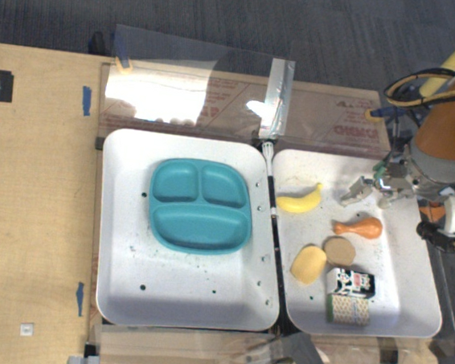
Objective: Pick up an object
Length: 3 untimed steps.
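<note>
Gripper (366, 189) detail is hard to read: 2 metal fingers can be seen above the right bin (415, 318), but whether they are spread or closed cannot be told, and nothing is seen between them. Just below it an orange drumstick-shaped toy (360, 227) is found, with a banana (300, 199) to its left. Farther below, a brown disc (339, 250) is partly overlapped by a yellow lump (309, 263), beside a patterned carton (350, 295). The left bin (111, 286) is occupied by a teal divided tray (201, 205).

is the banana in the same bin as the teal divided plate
No, the yellow banana lies in the right white bin, the teal divided plate in the left one.
</note>
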Each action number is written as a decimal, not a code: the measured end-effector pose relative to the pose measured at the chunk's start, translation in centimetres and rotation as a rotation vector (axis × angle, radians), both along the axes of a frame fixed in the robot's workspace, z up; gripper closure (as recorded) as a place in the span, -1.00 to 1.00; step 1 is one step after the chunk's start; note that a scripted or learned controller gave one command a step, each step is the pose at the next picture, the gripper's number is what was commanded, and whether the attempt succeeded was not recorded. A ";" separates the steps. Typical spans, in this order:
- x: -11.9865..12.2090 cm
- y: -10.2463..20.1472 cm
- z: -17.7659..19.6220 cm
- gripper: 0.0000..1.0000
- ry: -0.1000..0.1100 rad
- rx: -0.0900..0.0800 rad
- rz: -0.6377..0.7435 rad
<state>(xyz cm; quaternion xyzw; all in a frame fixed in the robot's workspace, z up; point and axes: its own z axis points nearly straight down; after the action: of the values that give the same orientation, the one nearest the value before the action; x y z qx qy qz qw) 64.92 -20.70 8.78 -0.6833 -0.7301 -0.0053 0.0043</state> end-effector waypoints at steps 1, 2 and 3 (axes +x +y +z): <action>-8.1 1.8 2.3 -1.00 -0.002 -0.013 0.272; -12.2 0.2 0.1 -1.00 -0.007 -0.009 0.087; -12.0 -0.3 0.1 -1.00 -0.004 0.003 0.100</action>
<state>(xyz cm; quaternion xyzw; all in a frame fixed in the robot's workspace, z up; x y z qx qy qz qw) 52.89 -21.03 8.93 -0.6461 -0.7632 -0.0075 0.0041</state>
